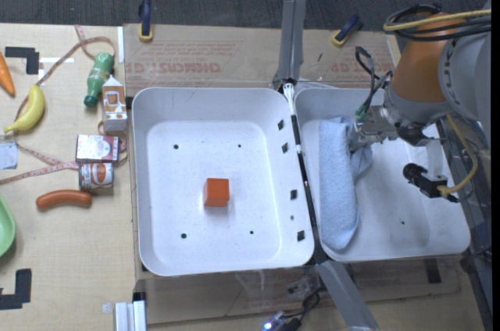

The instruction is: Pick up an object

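An orange block [217,192] lies near the middle of the left white bin [156,165]. A pale blue cloth [337,185] is draped along the left side of the right white bin [422,243], running from back to front. My gripper [362,152] reaches down from the right and sits at the cloth's upper right edge, touching or very close to it. The wrist and its cables hide how it meets the cloth.
On the wooden bench left of the bins lie a banana [28,109], a green bottle [98,76], a small carton [114,108], a can [97,175], a sausage [64,200] and a carrot [6,76]. A grey post [291,40] stands behind the bins' shared wall.
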Tool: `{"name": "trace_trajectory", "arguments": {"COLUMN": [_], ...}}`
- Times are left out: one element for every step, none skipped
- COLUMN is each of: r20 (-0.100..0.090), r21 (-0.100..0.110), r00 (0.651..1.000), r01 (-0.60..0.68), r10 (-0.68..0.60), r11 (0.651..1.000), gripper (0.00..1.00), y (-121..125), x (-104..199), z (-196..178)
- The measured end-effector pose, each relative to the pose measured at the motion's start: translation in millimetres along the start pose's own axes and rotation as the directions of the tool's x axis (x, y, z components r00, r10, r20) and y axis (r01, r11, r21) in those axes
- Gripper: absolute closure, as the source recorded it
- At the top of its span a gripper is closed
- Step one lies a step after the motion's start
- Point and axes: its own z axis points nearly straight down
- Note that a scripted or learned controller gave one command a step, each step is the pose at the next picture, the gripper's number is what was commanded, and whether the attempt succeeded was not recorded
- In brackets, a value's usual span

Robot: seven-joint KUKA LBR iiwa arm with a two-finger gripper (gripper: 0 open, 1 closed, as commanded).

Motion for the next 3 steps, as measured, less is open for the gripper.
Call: {"name": "trace_trajectory", "arguments": {"r20": [0.0, 0.001, 0.001], "r21": [0.0, -0.001, -0.001], "r00": [1.0, 0.999, 1.0], "r01": [0.001, 0.032, 0.027], "r10": [-0.001, -0.032, -0.027], "r11": [1.0, 0.999, 1.0], "gripper": [0.0, 0.0, 1.0], "y": [0.1, -3.7, -3.7], "x": [0.0, 7.8, 5.9], "z": [-0.1, 8.8, -0.8]}}
